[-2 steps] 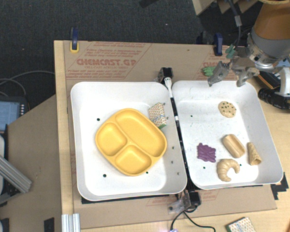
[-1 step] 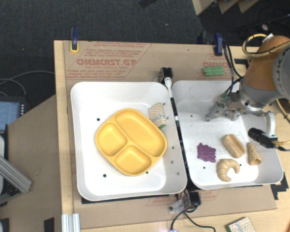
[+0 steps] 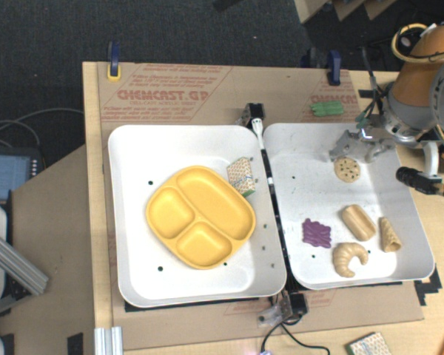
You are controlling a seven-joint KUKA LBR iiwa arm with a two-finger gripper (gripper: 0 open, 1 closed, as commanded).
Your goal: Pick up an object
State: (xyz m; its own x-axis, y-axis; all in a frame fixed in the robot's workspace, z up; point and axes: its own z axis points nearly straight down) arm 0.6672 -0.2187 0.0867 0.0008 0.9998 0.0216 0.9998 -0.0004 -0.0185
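Note:
My gripper (image 3: 357,149) hangs over the back of the right bin (image 3: 300,198), its two fingers spread open with nothing between them. A round tan cookie (image 3: 346,169) lies just in front of the fingertips. Nearer the front of that bin lie a purple grape bunch (image 3: 317,233), a tan bread roll (image 3: 357,221), a croissant (image 3: 350,258) and a small cone-shaped pastry (image 3: 389,234). In the left bin (image 3: 126,191) a yellow divided plate (image 3: 200,215) lies flat, with a small patterned packet (image 3: 240,174) at its back right edge.
A green object (image 3: 327,109) rests on the cardboard bench behind the right bin. Blue clamps (image 3: 115,59) grip the board's back edge. The bins' shared wall (image 3: 270,198) runs between the packet and the grapes.

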